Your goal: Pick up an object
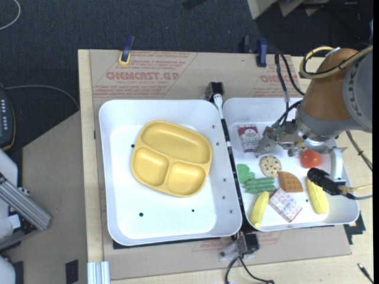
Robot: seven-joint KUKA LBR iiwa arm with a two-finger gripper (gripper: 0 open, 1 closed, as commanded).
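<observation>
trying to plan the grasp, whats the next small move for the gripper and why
Probably lower straight down toward the cookie. The gripper hangs over the right bin, just above the cookie in this view, and nothing is seen between its fingers. The cookie lies flat with a little free space around it.

— What are we seeing in the two bins (112,158)?
— One yellow divided plate (172,157), one cookie (270,165), one waffle (290,181), one tomato (310,158), two bananas (259,209).
</observation>
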